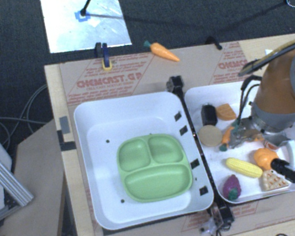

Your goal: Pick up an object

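The right bin [226, 89] holds several toy foods: a black block [208, 114], an orange cracker [225, 111], a tan disc [210, 135], a small orange piece [226, 136], a yellow corn-like piece [243, 167], an orange fruit [264, 158], a purple item [230, 185] and a waffle [272, 180]. My gripper [241, 133] is low over the middle of this bin, right beside the small orange piece and just above the yellow piece. The arm's grey and orange body covers the bin's right side.
The left bin [99, 129] carries a green divided plate [154, 166]. A toy carrot [162, 51] and a blue and yellow clamp [104, 54] lie on the board behind the bins. A black divider clip [176, 83] sits between the bins.
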`<move>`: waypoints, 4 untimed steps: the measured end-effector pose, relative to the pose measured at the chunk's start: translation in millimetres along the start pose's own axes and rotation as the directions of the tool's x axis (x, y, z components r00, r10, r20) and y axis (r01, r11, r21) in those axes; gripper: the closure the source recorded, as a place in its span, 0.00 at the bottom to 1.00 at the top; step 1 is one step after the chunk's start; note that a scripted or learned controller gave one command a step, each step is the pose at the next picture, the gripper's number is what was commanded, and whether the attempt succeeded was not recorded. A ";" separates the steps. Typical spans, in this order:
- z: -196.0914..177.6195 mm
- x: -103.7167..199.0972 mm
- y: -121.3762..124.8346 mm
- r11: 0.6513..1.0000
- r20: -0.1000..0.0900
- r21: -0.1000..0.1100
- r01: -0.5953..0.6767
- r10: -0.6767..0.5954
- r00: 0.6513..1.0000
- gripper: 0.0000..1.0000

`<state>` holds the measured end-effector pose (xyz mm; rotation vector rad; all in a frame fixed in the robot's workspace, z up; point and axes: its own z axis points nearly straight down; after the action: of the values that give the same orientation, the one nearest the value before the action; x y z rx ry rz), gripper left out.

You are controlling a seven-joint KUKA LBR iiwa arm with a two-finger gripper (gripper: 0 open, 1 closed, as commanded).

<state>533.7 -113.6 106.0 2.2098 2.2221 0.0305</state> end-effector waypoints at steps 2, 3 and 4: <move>-117.9 -1.7 4.7 1.000 0.010 0.012 -0.001 0.000 1.000 1.00; -110.6 44.5 28.9 1.000 0.007 0.015 0.005 -0.005 1.000 1.00; -104.2 95.2 40.0 1.000 0.008 0.016 0.003 -0.003 1.000 1.00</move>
<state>571.2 -19.1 211.8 2.2108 2.2298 0.0036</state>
